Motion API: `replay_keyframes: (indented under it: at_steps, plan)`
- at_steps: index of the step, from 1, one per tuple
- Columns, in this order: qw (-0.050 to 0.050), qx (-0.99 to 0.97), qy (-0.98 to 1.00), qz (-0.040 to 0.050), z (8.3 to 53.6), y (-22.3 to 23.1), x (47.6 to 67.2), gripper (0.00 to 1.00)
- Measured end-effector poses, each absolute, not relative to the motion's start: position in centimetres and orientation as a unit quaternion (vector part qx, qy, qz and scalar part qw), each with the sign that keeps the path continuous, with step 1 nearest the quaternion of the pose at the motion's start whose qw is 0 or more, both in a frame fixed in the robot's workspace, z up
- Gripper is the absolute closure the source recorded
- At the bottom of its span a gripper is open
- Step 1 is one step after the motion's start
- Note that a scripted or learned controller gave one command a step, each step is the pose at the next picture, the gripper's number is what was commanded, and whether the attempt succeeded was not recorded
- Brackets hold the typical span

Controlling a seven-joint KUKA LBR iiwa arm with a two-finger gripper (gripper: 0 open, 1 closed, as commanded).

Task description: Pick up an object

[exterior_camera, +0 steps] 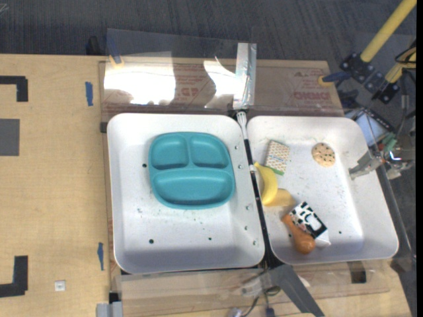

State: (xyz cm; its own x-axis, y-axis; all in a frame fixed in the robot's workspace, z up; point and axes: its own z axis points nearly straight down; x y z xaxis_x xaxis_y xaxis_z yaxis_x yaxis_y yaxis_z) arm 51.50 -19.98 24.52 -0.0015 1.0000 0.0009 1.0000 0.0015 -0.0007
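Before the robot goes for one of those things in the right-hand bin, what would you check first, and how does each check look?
1. Things to pick in the right bin: ok; cookie, patterned card, banana, carrot.
2. Cookie stands apart from the rest: ok.
3. Banana free of the bin wall: not ok, it lies against the divider.
4. Carrot uncovered: not ok, a black-and-white piece lies on it.
5. Gripper open: cannot tell.

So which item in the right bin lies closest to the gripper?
The round speckled cookie, lying alone near the bin's far right side toward the gripper; the patterned card, banana and carrot cluster further left.
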Motion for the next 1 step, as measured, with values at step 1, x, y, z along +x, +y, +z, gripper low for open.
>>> replay_keyframes:
  at_steps: [1]
  plan:
    - [0.003, -0.632, -0.775, 0.0007, 15.07, -13.19, 48.25, 0.00]
